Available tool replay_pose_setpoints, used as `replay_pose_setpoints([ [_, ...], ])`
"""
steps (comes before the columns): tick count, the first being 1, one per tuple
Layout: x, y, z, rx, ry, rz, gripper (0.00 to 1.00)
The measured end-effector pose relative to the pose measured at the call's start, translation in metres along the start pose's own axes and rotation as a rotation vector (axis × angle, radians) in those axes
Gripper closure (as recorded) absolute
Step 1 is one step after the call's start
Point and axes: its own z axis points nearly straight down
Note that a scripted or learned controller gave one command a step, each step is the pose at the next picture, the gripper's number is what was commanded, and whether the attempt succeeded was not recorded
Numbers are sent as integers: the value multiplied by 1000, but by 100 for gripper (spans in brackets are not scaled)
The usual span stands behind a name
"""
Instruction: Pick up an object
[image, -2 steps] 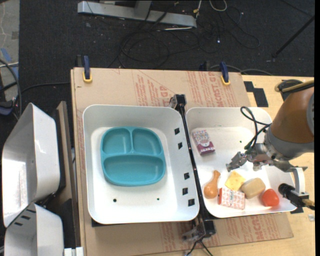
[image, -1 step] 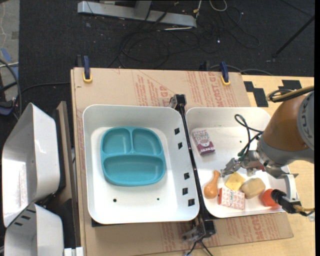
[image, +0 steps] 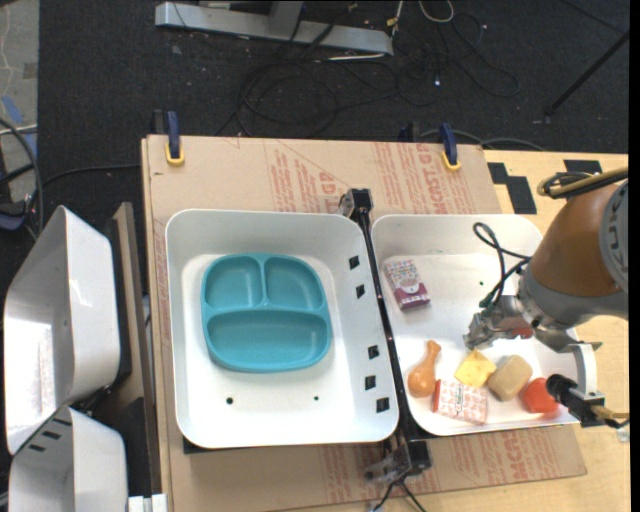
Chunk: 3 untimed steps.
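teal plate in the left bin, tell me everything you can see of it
The teal plate is a rounded-rectangle divided tray that looks like smooth moulded plastic, with three compartments: two smaller ones along its far side and one wide one along its near side, split by raised ridges. It lies flat and right side up on the floor of the left bin, a little towards the far left of it. All three compartments look bare and nothing touches it but the bin floor.
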Motion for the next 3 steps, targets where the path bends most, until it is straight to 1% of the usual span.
replay_pose_setpoints([
  [1,-5,1,-62,-5,-2,-4,100],
  [2,2,5,-108,-4,-2,-7,100],
  [3,2,6,-145,-5,-2,-6,100],
])
